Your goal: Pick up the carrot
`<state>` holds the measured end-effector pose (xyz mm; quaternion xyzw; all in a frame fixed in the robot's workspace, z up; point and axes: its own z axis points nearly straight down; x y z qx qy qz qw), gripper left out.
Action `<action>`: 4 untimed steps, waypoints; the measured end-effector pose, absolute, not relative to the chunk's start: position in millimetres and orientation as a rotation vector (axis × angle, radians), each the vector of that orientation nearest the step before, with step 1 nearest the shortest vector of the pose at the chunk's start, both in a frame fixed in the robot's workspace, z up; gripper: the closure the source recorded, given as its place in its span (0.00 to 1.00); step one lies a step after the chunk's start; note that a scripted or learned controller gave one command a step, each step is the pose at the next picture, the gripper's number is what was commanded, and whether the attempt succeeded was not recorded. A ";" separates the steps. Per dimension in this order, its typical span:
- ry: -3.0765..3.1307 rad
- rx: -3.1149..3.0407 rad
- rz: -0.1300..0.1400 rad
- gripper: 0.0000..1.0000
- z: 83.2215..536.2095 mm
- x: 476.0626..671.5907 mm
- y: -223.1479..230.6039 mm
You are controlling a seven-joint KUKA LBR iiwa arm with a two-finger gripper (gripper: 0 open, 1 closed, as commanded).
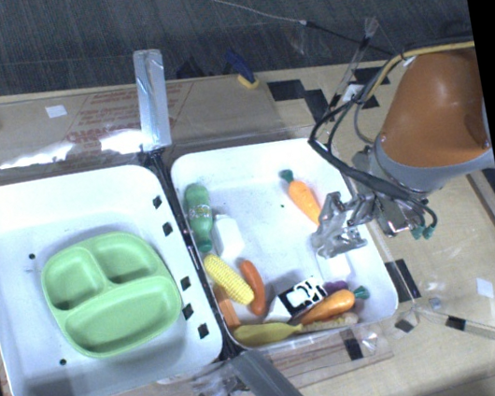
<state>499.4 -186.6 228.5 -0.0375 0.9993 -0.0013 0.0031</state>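
The small orange carrot with its green top (302,198) lies loose on the floor of the right-hand shallow white bin (250,159), just up and to the left of the metal two-finger claw (336,229). The claw hangs low beside it, grasping nothing; whether it's spread or clenched I can't tell. Looks like the approach step: it needs shifting over the carrot, then down. A yellow plastic corn cob (228,279) lies further left.

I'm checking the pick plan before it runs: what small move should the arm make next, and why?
Probably shift the gripper toward the small orange carrot with a green top and centre above it. The carrot lies apart in the right white bin, just up-left of the gripper, not between the fingers.
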 end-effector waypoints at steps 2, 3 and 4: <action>3.141 0.075 0.001 1.00 203.1 480.9 -158.2; 3.120 -0.244 -0.001 1.00 126.7 481.9 -204.9; 3.131 -0.242 0.001 0.00 119.8 478.1 -205.9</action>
